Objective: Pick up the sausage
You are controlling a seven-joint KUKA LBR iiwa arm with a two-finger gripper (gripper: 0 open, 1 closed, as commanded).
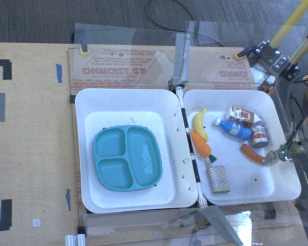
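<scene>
The sausage (pixel 252 154) is seen at three o'clock in the right bin (pixel 285 188), close to its rim; bare floor is left at five o'clock. Whether the gripper (pixel 277 157) is clenched cannot be told. A teal plate (pixel 127 158) is held by the left bin (pixel 87 137).

Bright even overhead light, faint shadows, mild softness, glare on clear plastic sheet (pixel 143 45)

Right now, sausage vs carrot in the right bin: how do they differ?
The sausage is reddish-brown; the carrot is bright orange with a green stub at its lower end. The sausage lies near the bin's right wall, with the tool at its lower end; the carrot lies along the left wall, touching the banana. Both are elongated, slanting down-right.
</scene>
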